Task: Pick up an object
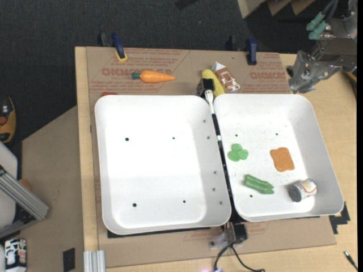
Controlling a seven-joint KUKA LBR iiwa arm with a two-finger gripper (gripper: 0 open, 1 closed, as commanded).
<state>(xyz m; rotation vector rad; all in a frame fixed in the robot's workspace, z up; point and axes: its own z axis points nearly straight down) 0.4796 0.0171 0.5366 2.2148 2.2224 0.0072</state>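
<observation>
Still no pick: the gripper [299, 79] hovers beyond the right bin [317, 129]; its state can't be told.
Descending blind could hit the rim or miss the orange piece [282, 158].

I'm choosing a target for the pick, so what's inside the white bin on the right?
The right shallow white bin holds four things: a green leafy toy, an orange flat piece, a green pod and a small grey-ended cylinder. All lie apart, uncovered.
</observation>
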